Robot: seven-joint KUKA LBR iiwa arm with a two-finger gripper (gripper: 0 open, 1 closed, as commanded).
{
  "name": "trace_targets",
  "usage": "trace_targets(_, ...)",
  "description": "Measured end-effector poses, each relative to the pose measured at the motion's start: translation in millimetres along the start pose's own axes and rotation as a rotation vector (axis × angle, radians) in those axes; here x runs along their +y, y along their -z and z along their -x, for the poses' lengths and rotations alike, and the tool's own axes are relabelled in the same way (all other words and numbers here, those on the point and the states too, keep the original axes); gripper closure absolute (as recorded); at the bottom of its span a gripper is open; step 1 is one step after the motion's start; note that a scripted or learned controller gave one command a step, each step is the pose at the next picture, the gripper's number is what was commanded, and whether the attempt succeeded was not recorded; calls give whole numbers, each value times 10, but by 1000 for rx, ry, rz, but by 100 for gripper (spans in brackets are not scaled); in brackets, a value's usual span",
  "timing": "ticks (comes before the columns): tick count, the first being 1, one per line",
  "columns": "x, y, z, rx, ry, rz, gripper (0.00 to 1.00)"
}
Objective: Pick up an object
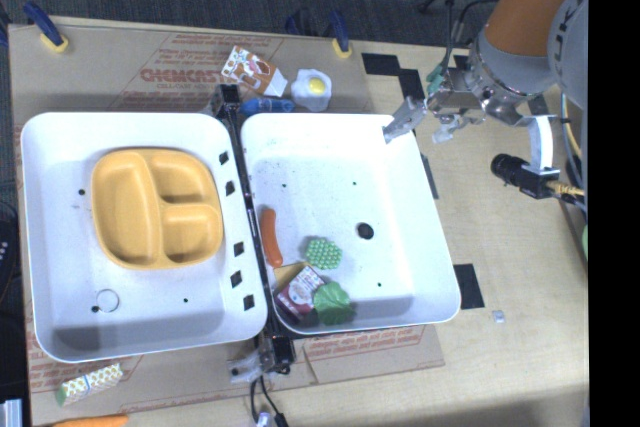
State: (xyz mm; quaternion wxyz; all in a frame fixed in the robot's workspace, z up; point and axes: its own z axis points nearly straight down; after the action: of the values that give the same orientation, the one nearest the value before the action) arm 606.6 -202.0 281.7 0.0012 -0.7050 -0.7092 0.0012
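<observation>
Arm [535, 10] comes in from the right, grey with orange band, cut off at the frame edge. Gripper [405, 120] sits at the upper right corner of the right bin [400, 215], over its rim; the tip is small and blurred, so cannot tell its state, and nothing is visibly held.

Left bin [50, 215] holds a yellow divided tray [155, 205], lying flat, filling most of the bin. Right bin has its items bunched at the lower left: an orange stick [269, 235] lying along the left wall, a green textured ball [322, 253] just right of it, a red-white packet [303, 293] below, a green crumpled piece [334, 299] touching the packet. Something yellowish under the packet, mostly hidden, can't identify. Small dark spot [365, 232] on the bin floor, well apart from the pile.

All candidate objects lie in the bin, well apart from the gripper.

Outside the bins, above on the cardboard: printed snack packet [246, 68], blue item [266, 105] partly hidden by the bin rims, white-yellow round thing [313, 89]. A wrapper [90, 383] lies at the lower left.
</observation>
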Motion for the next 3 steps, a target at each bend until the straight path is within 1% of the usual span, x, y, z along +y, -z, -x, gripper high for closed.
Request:
trace_targets(1,-567,-1263,-221,1,154,-3,0)
trace_targets(2,-1096,-1907,-793,2,186,-1,0)
trace_targets(3,-1057,-1908,-1044,3,354,-2,0)
